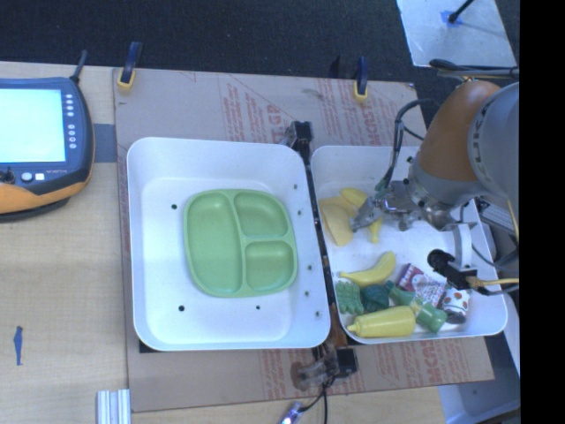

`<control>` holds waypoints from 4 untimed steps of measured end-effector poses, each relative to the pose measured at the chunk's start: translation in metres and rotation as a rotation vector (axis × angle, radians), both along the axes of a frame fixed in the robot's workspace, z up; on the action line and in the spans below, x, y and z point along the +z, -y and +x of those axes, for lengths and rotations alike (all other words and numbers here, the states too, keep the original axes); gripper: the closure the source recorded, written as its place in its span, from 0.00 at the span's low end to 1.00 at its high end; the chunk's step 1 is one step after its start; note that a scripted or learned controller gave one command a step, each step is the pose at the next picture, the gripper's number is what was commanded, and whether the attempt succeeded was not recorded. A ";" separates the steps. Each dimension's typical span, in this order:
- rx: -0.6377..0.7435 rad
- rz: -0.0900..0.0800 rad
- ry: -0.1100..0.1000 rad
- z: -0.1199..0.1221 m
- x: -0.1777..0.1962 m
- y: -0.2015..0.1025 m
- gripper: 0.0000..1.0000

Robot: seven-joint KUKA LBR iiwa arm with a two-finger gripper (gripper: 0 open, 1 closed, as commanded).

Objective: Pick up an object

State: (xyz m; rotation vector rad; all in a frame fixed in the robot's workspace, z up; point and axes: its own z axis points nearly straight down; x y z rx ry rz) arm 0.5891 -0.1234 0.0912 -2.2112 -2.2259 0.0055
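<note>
Lying nearest the camera in the right bin [494, 323] is a fat yellow cylinder [384, 323], on its side along the near wall, with a green piece [432, 318] touching its right end. Just behind it sit dark green pieces [360, 299], and a curved banana [372, 270] rests behind those, its tip pointing up and to the right. Right of the banana, a red and white packet [415, 281] and a small round cup [455, 304] crowd together.

Farther back, in the bin's left half, is the pale yellow wedge [339, 221]. It is flat and smooth, lies close to the left wall, and is broad at its far end and narrower toward the near end. A smaller, brighter yellow piece [353, 197] sits just behind it. The end effector [371, 221] hangs low at the wedge's right edge, with a sliver of yellow showing under it. Whether it is spread or pressed together cannot be told, nor whether it touches the wedge. The grey arm [450, 140] with its orange band reaches in from the right.

The left bin [141, 237] holds a light green divided plate [240, 241] with three compartments. On the surface [53, 325] at far left lies a control tablet [35, 144], and a clamp [360, 73] grips the board's far edge
</note>
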 end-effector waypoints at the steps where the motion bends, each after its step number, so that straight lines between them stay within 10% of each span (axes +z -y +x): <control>1: 0.002 0.000 -0.001 0.000 0.010 0.001 1.00; 2: 0.004 0.001 -0.003 0.000 0.020 0.001 1.00; 4: -0.002 0.000 0.003 -0.008 0.135 -0.136 1.00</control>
